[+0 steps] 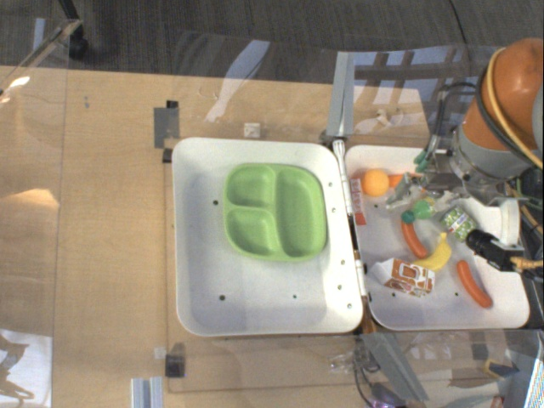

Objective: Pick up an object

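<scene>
Spanning most of the view, the pale wood-toned surface (93, 228) carried 2 shallow white bins side by side, and dark ribbed carpet (255, 7) showed along the top, crossed by a black chair leg or stand at the upper left. Glare lay over the wood in pale streaks, as if from a clear sheet. The left bin (204, 304) held a green divided plate (276, 212) with 3 compartments, lying flat near its middle. The right bin (510, 317) held the small things: an orange ball (375, 182) near its upper left corner, 2 red-orange sausage-shaped pieces (414, 239) (474, 284), a yellow banana (439, 254) between them, a small brown and white carton (411, 277) near the front, and a green and white packet (457, 221) by the arm. Print on the carton and packet was too small to read. The pincer (423, 189) hung low over the bin's upper part, just right of the ball, above a green piece (421, 210); whether its fingers were apart or together could not be told.
</scene>
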